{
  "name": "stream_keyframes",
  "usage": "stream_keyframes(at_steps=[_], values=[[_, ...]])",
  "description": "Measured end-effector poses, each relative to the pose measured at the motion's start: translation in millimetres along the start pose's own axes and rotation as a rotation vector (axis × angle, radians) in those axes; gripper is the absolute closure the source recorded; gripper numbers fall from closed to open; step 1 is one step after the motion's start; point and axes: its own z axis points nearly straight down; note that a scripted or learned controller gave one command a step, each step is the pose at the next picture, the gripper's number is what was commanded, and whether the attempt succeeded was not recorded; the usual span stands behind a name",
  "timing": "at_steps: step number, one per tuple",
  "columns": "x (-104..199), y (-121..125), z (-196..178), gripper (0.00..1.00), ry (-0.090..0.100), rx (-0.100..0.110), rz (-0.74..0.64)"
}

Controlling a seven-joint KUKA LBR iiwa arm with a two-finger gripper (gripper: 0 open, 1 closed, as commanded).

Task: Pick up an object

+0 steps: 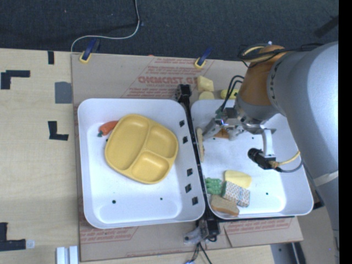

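A: Where's the gripper point(220, 126)?

B: Low in the right bin point(286, 202), by its far-left corner. Can't tell if it grips anything; something orange-brown sits right under it.

A: Other objs?

B: Yellow wedge point(237, 178), green piece point(215, 186), patterned block point(237, 194), well nearer the camera.

A: Risk?

B: Prob closing on nothing, or scraping the bin wall beside it.

Arm point(308, 92) reaches from right over right bin point(286, 202), gripper point(220, 126) low nr its upper-left corner. Yellow block point(237, 178), patterned piece point(238, 193), green bit point(214, 186), brown slab point(224, 205) clustered at front. Left bin point(93, 202): yellow tray point(141, 148), orange item point(108, 127) just beside it.
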Motion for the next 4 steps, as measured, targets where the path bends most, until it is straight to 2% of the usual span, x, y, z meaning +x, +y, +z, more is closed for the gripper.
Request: stream_keyframes(at_steps=[1,2,3,4], values=[[-23,44,1,0.00,0.002,-0.003,-0.002],[-11,9,0,0.00,0.002,0.000,0.000],[-25,43,1,0.00,0.003,-0.002,-0.003],[2,6,-1,0.00,-0.004,-0.003,0.001]])
